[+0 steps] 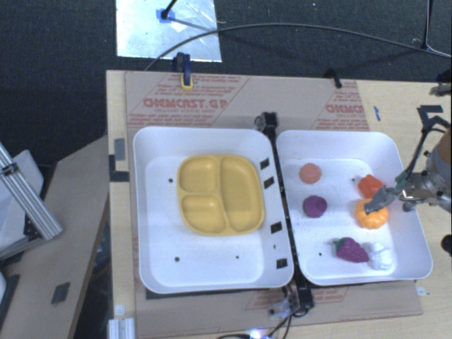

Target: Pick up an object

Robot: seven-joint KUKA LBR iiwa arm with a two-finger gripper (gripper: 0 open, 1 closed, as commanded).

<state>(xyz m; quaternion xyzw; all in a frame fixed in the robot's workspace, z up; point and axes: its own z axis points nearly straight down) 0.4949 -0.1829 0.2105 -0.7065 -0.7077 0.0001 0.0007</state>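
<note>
The gripper [379, 201] is hovering over the yellow-orange toy [372, 217] in the right bin [409, 162]; its state I cannot tell.

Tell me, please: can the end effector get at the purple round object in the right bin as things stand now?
Probably yes. The end effector sits over the orange object near the right bin's right side, and the purple round object lies apart to its left, with bare bin floor between.

**Five toys in the right bin**

Landmark: the purple round piece [315, 205]. Pink disc [310, 173] just behind it, orange-red piece [369, 186] and yellow-orange fruit [372, 216] off right, purple grape bunch [351, 250] and white lump [381, 258] nearer front.
</note>
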